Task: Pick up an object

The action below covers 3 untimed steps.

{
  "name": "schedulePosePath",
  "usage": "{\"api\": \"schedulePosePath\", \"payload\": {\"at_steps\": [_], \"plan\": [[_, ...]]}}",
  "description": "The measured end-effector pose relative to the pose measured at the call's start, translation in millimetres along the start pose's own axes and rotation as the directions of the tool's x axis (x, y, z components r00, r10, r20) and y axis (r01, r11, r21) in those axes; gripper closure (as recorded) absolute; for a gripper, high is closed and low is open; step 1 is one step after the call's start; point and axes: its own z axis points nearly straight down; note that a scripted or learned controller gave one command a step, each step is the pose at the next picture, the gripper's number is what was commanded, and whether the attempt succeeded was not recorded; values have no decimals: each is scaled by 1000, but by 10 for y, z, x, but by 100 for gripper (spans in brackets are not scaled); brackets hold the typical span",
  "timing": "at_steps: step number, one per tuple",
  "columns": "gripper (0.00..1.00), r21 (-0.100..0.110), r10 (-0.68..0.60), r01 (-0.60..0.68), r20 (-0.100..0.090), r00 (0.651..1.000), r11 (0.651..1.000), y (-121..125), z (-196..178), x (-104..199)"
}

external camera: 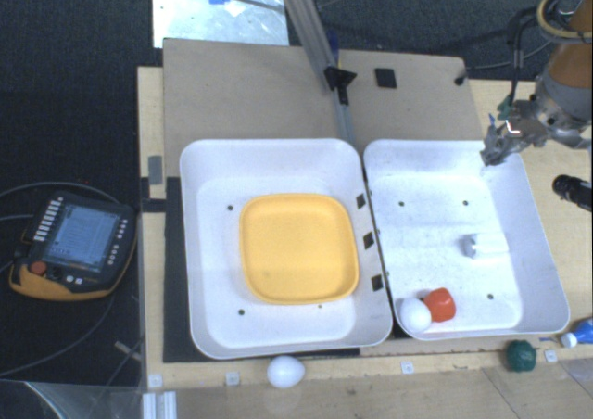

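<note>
While the arm waits up high, the nearest things sit at the front of the bench [306, 97]: a white egg [285, 372] just outside the left bin [199, 250], and a green ball [520, 355] just outside the right bin [533, 222], with a small blue thing [579, 336] beside it at the edge. Just inside the right bin's front corner are a white ball [414, 314] and an orange block [439, 305], and they touch each other. A bit farther back in that bin lies a tiny grey piece [469, 245], all alone. In the left bin rests a big yellow plate [299, 247]. Farthest back, the gripper [500, 141] hangs over the right bin's far right rim, well apart from every toy. It is too small and blurry to tell if it is spread or pinched, and nothing shows in it.

Nothing is picked yet. What could go wrong? The ball and block sit tight in the corner, so the gripper may bump the wall. The round ball could roll away when poked. The grey piece looks so small it might slip out.
</note>
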Motion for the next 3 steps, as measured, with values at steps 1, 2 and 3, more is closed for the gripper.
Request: {"api": "schedulePosePath", "payload": {"at_steps": [1,2,3], "plan": [[100,0,-1,1,0,1000,1000,12,-532,-3],[100,4,-3,3,-2,1000,1000,-182,-500,372],[100,6,-4,4,-3,1000,1000,-352,-336,869]]}}
